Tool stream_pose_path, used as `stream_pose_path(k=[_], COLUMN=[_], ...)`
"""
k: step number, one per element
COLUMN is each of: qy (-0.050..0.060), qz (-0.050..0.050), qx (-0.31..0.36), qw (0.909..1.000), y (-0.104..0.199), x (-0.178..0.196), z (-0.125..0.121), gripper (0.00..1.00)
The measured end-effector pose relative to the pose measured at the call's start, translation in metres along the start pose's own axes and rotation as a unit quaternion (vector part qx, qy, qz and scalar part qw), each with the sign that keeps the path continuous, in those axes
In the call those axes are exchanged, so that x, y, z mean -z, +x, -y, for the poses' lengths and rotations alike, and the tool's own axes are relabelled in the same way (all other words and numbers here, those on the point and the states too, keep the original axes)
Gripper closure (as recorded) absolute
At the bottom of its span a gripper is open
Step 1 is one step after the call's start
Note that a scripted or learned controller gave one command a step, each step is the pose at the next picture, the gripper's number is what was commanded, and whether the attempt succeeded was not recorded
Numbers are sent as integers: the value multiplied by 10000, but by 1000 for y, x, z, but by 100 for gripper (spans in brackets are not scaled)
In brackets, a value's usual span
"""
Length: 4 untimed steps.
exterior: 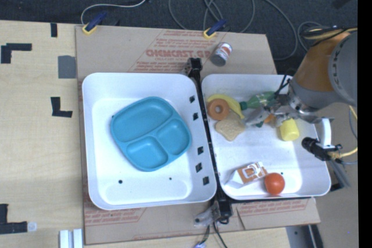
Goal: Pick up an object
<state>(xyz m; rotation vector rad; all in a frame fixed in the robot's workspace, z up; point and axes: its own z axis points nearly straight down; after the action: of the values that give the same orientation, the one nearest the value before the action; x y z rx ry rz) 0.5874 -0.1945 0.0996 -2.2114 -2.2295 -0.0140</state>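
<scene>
The right bin (317, 183) holds several items. A brown ring-shaped donut (219, 108) lies on a yellow banana (232, 103), with a tan bread slice (231, 129) just below them. A green object (254, 103) lies to their right, and a yellow cylinder (289, 129) sits farther right. A red tomato (274, 183) and a small white-and-orange carton (250, 173) lie near the front wall. My gripper (260, 115) reaches in from the right, low over the green object and a small orange piece (269, 120). I see nothing clearly held in it.
The left bin (93, 183) holds a blue divided plate (152, 132). A small metal can (221, 53) lies on the cardboard behind the bins. Cables loop over the dark floor at the back. The grey and orange arm (325, 75) crosses the right bin's right wall.
</scene>
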Motion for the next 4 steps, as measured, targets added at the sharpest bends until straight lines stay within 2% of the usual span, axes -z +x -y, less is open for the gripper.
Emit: stream_pose_path(k=[1,2,3,4], qy=[32,180,178,170], qz=[29,21,-20,-19], qx=[-31,-44,-44,-37], qw=[10000,9998,9998,9998], y=[78,73,64,53], x=[-7,-16,-16,-16], z=[-52,-76,-77,-77], gripper=[0,0,0,0])
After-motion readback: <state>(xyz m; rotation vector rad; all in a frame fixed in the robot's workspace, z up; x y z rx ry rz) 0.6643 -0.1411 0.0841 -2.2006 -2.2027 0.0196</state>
